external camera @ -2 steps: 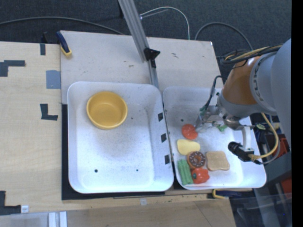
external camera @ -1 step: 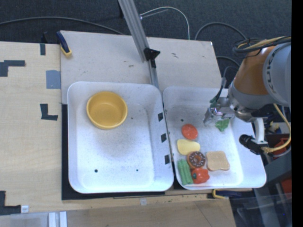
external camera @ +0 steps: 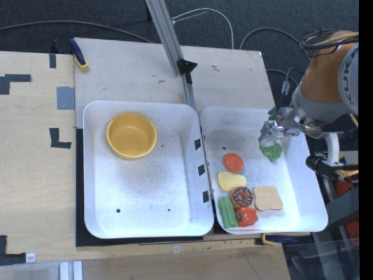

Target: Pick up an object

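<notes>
My gripper (external camera: pixel 270 140) hangs over the upper right part of the right bin (external camera: pixel 303 214). It is shut on a small green leafy toy (external camera: pixel 271 152) that sticks out just below its fingertips. Lower in the same bin lie a red tomato (external camera: pixel 233 162), a yellow piece (external camera: pixel 231 181), a brown donut (external camera: pixel 242 196), a slice of toast (external camera: pixel 268 198), a green pod (external camera: pixel 228 212) and a red piece (external camera: pixel 247 216). These toys sit apart from the gripper, to its lower left.
A yellow bowl (external camera: pixel 131 135) stands in the upper left of the left bin (external camera: pixel 145 214). A grey pole (external camera: pixel 169 31) slants down to the divide between the bins. Cables and black hardware (external camera: pixel 326 165) crowd the right side beyond the bin.
</notes>
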You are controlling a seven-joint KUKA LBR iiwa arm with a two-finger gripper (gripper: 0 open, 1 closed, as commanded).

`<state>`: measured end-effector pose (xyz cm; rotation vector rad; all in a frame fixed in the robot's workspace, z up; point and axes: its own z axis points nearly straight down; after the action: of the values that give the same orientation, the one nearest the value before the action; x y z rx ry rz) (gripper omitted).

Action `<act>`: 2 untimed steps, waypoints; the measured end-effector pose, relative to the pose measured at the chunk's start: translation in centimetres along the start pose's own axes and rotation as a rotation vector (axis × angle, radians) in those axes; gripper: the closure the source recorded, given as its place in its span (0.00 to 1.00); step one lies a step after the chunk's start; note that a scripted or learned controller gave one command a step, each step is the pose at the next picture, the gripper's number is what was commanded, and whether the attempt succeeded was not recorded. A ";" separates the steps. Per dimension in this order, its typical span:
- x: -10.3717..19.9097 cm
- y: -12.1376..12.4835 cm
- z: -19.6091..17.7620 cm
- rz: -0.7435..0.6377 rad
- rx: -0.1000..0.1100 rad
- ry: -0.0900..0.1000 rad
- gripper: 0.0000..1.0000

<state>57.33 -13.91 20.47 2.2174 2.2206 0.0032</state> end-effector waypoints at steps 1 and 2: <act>5.4 0.5 0.5 -0.005 0.005 0.003 1.00; 10.6 0.5 -1.0 -0.006 0.004 0.003 1.00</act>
<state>57.83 -3.35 21.49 2.2144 2.2304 0.0028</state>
